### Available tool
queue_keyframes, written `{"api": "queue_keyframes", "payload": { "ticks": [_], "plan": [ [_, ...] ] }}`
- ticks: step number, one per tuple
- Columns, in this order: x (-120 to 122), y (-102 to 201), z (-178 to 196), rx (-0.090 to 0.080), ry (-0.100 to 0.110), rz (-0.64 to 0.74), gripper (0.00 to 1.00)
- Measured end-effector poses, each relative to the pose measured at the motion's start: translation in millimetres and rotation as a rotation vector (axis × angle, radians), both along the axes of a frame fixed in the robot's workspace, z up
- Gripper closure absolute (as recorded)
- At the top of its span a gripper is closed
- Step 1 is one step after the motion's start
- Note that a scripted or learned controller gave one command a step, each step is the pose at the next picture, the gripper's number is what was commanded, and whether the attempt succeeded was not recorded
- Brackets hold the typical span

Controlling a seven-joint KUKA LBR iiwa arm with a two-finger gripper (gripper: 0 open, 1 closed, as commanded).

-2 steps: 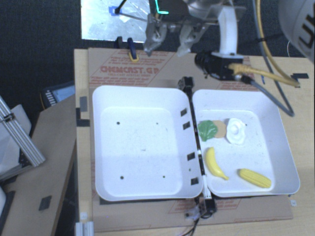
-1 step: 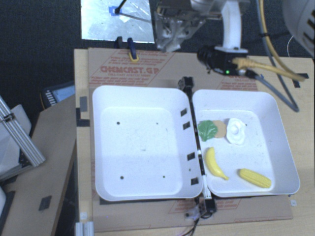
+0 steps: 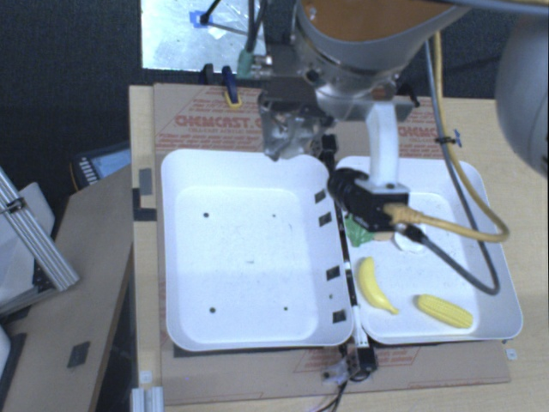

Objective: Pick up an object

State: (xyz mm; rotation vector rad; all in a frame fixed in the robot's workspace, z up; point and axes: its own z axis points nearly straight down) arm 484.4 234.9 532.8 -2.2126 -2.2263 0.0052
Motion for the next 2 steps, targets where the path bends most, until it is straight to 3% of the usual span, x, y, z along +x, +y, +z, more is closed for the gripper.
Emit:
{"api": "queue_keyframes", "payload": {
  "ticks": [1, 2],
  "plan": [
    [55.8, -1.8, -121.5, -0.005, 0.005, -0.008, 1.0],
    [91.9, -0.8, -36.6, 0.005, -0.015, -0.007, 1.0]
  ]
}}
